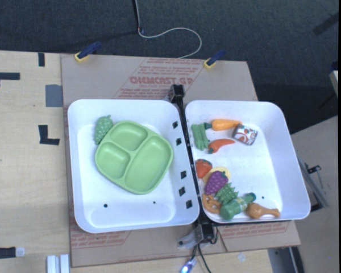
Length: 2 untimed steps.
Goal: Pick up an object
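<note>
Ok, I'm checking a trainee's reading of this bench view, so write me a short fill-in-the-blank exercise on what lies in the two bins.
1. The green divided plate lies in the ____ bin.
2. The plate has ____ compartments.
3. The green toy grapes lie beside the plate at its upper ____ edge.
4. The small can in the right bin lies on its ____.

Missing words: left; three; left; side
</note>
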Each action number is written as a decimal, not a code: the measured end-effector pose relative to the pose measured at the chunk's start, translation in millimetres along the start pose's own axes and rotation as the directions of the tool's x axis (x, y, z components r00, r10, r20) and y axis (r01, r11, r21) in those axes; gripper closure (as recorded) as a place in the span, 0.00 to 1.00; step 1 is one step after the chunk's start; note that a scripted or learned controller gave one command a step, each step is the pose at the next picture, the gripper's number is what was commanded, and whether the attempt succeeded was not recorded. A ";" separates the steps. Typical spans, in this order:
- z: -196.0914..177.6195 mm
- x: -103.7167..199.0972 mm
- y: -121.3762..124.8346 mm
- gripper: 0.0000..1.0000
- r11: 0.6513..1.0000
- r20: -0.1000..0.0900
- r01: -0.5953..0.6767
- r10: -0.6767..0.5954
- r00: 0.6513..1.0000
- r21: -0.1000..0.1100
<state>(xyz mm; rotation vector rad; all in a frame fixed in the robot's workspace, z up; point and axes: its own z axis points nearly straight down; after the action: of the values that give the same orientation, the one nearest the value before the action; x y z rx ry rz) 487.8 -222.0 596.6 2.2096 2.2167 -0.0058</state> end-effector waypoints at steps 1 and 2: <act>-10.2 0.4 0.7 1.00 1.000 0.001 0.001 -0.001 1.000 -0.001; 200.8 1.4 -6.3 1.00 1.000 -0.016 -0.004 0.004 1.000 0.022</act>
<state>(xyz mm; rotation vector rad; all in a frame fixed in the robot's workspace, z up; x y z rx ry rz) 482.7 -222.8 395.7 2.2332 2.2311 -0.0116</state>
